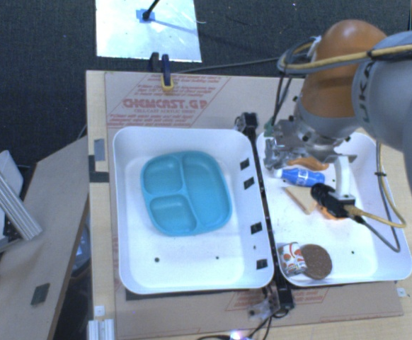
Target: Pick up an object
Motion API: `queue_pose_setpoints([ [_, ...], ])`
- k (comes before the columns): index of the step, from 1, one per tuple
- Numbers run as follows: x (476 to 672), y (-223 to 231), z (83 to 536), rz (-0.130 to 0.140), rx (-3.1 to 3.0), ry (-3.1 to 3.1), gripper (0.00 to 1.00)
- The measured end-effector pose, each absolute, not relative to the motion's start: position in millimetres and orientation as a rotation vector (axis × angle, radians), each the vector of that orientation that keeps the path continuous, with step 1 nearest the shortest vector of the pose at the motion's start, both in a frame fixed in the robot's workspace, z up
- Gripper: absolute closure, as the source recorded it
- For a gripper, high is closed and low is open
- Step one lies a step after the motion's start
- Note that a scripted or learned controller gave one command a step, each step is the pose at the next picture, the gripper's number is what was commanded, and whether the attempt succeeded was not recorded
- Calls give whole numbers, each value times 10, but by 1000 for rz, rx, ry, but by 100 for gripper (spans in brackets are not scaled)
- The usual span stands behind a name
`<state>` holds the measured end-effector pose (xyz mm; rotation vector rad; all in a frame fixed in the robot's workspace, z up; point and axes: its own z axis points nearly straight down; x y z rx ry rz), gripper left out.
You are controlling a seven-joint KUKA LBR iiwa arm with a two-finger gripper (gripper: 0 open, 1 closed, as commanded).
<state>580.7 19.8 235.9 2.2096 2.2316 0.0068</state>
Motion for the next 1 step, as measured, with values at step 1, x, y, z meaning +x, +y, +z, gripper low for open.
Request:
queue_pose_setpoints([
  [1,5897,744,2230,4,2211,2233,100],
])
